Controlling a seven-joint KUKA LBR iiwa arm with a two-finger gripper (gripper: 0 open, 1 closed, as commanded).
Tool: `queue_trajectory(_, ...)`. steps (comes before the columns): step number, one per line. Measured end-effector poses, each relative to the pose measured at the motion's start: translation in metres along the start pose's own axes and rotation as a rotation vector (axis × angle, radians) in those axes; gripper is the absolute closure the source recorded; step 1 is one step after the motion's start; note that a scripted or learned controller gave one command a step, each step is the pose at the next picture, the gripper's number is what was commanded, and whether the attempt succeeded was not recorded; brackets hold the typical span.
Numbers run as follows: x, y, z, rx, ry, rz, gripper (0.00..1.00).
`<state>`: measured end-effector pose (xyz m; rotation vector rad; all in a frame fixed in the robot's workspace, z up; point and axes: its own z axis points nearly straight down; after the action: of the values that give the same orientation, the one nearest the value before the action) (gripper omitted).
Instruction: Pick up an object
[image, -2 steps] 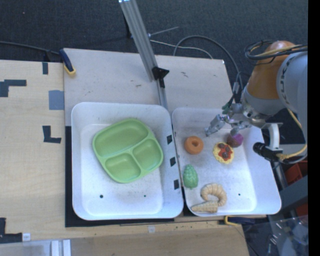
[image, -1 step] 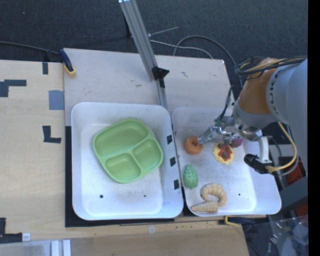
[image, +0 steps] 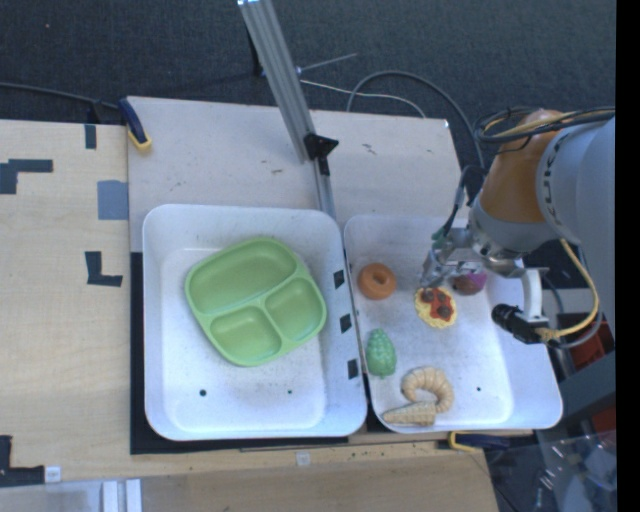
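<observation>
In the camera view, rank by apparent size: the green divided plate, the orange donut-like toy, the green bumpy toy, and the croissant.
1. green divided plate, by far the largest
2. croissant
3. orange donut-like toy and green bumpy toy look about alike; I won't rank them.

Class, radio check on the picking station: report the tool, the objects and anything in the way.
Tool low over right bin, above pizza toy. Nothing seen held. Purple item close beside; orange donut, green toy, croissant lie apart.
</observation>
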<state>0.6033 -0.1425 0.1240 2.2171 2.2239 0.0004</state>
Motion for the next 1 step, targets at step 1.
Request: queue_trajectory(1, -0.0018, -0.0011, -0.0631, -0.003, 0.0, 0.002, 1.0)
